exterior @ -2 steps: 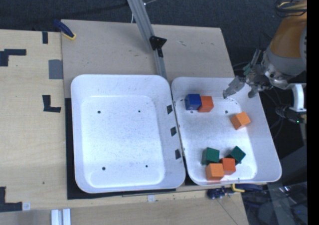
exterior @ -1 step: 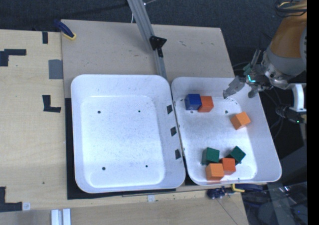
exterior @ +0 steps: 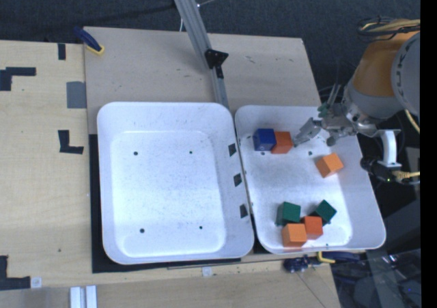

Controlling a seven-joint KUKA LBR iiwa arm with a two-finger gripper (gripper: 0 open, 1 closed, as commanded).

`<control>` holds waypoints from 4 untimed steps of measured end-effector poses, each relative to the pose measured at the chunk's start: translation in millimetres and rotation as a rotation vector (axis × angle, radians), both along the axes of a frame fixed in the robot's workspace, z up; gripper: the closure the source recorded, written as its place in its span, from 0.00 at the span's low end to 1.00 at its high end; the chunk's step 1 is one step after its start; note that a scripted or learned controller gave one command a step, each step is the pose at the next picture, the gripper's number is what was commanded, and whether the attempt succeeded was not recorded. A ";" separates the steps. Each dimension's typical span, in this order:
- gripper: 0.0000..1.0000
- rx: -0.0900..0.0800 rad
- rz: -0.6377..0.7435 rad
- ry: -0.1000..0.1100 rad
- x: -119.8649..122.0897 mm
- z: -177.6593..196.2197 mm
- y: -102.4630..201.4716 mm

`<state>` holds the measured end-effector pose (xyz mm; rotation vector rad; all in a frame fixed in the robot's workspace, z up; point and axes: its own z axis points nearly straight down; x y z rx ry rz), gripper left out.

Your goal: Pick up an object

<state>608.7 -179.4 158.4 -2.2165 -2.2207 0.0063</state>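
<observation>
The grey arm point(exterior: 382, 74) with its orange band comes in from the right and reaches over the far right corner of the right bin point(exterior: 362, 184). Its pincer point(exterior: 311, 130) points leftward and hangs low over the far part of that bin, the tip just beside an orange block point(exterior: 282, 143); nothing shows between the fingers, and whether they stand wide or narrow cannot be told at this sharpness. That orange block touches a blue block point(exterior: 264, 139) on its left, and the pair sits near the far left corner of the right bin. A second orange block point(exterior: 330, 164) lies alone to the right, a little nearer, below the wrist and apart from the others. At the near side of the same bin is a cluster: a green block point(exterior: 289, 212), a darker green block point(exterior: 326, 210) tilted to its right, and two orange blocks point(exterior: 303, 230) pressed together just in front of them. The left bin point(exterior: 109, 163) stands side by side with the right one on the wooden table point(exterior: 150, 67). A slanted metal bar point(exterior: 191, 13) runs from the far edge down to the gap between the two bins. A small blue and yellow object point(exterior: 89, 40) lies at the far left corner of the table.
</observation>
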 end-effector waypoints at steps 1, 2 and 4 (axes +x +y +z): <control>0.00 -0.003 0.001 -0.015 7.3 -41.9 -2.8; 0.00 -0.001 0.001 -0.002 6.8 -67.9 -2.1; 1.00 -0.001 0.000 -0.009 8.2 -14.2 -4.5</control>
